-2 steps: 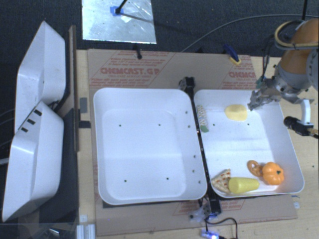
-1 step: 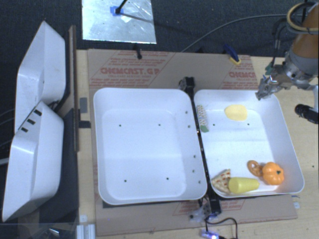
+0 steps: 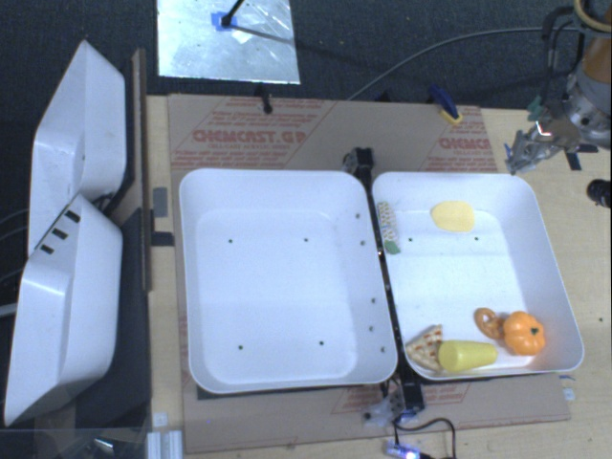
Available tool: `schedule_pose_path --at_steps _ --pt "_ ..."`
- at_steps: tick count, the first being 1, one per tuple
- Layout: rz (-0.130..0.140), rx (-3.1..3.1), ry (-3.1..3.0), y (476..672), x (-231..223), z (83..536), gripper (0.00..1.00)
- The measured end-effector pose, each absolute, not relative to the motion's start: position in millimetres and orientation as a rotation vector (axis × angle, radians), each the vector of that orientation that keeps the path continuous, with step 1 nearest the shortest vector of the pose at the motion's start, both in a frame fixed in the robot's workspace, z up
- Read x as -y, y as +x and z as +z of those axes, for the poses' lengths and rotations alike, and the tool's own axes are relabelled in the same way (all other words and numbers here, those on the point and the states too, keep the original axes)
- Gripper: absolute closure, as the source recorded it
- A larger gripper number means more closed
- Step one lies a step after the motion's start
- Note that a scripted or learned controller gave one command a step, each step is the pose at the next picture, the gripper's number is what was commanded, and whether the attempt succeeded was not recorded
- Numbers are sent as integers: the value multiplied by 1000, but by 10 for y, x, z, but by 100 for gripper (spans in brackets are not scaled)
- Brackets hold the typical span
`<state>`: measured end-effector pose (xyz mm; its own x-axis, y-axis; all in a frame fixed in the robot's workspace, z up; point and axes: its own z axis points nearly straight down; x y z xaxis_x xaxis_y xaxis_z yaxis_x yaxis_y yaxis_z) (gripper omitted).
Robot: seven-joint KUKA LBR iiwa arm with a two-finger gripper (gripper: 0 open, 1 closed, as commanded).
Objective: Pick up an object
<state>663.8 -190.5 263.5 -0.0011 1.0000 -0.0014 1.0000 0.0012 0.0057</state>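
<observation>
1. Camera view from above: two shallow white bins are seen side by side on a brown cardboard sheet (image 3: 316,127), the left bin (image 3: 206,285) beside the right bin (image 3: 550,285).
2. The gripper (image 3: 529,151) is seen at the upper right, above the bench just beyond the far right corner of the right bin, outside its rim.
3. How far the hand is spread cannot be told, as it is small and blurred; nothing is seen held by it.
4. A pale yellow disc (image 3: 452,216) lies in the far part of the right bin, well apart from the gripper.
5. Along the near wall of the right bin, a pizza slice (image 3: 425,345), a yellow-green object (image 3: 467,355), a brown pretzel (image 3: 488,322) and an orange pumpkin (image 3: 524,333) are clustered close together.
6. A spotted white strip (image 3: 387,226) lies against the right bin's left wall.
7. A silvery sheet (image 3: 228,25) is laid on the dark floor beyond the bench.
</observation>
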Motion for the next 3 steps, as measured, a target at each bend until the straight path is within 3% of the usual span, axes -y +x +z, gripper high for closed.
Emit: schedule_pose_path --at_steps 3 --pt "3 -2227 2215 6627 289 2676 100"
